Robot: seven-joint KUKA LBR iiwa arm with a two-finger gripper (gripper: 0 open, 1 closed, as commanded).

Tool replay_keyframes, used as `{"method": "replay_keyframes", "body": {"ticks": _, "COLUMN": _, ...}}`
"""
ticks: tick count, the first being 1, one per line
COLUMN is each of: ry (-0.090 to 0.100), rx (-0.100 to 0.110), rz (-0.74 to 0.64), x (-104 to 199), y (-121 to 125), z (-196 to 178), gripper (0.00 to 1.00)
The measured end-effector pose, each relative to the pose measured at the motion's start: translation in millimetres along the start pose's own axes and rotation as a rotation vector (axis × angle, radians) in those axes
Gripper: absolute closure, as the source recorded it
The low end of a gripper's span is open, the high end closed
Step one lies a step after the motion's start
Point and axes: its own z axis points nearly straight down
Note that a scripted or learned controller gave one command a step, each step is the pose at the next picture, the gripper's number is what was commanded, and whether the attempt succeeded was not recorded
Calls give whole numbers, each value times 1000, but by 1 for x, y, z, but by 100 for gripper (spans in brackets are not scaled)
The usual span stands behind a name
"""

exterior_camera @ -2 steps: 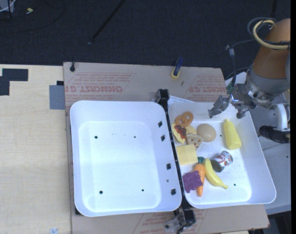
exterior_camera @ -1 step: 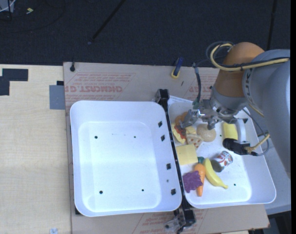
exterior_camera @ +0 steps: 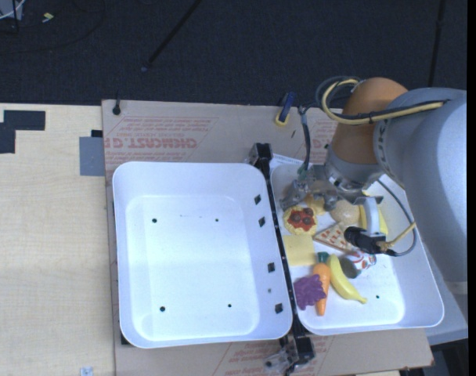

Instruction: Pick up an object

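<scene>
The right bin (exterior_camera: 414, 308) holds a heap of toy food. There is a round red pizza-like piece (exterior_camera: 301, 219), a pizza slice (exterior_camera: 336, 237), a flat yellow cheese square (exterior_camera: 298, 250), an orange carrot (exterior_camera: 322, 284), purple grapes (exterior_camera: 308, 291) and a banana (exterior_camera: 346, 282). My gripper (exterior_camera: 315, 186) hangs low over the far left part of this bin, just above the red round piece. The wrist and cables hide its tip, and I see nothing held in it.
The left bin (exterior_camera: 128, 210) lies beside the right one, with a black clip strip (exterior_camera: 271, 233) between them. A yellow item (exterior_camera: 373, 219) and a small red-and-white can (exterior_camera: 363, 259) lie under the arm's cable. The grey arm (exterior_camera: 426, 178) covers the right bin's far right.
</scene>
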Motion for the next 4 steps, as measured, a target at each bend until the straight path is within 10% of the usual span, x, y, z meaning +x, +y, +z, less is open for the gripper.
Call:
{"method": "replay_keyframes", "body": {"ticks": 1, "ry": 10, "rx": 11, "rz": -2, "x": 5, "y": -2, "z": -7, "gripper": 100}}
{"method": "replay_keyframes", "body": {"ticks": 2, "ry": 15, "rx": 6, "rz": -2, "x": -7, "y": -81, "z": 1, "gripper": 100}}
{"method": "replay_keyframes", "body": {"ticks": 3, "ry": 15, "rx": 11, "rz": -9, "x": 11, "y": -2, "z": -36, "gripper": 100}}
{"method": "replay_keyframes", "body": {"ticks": 4, "ry": 16, "rx": 24, "rz": -5, "x": 8, "y": -35, "z": 10, "gripper": 100}}
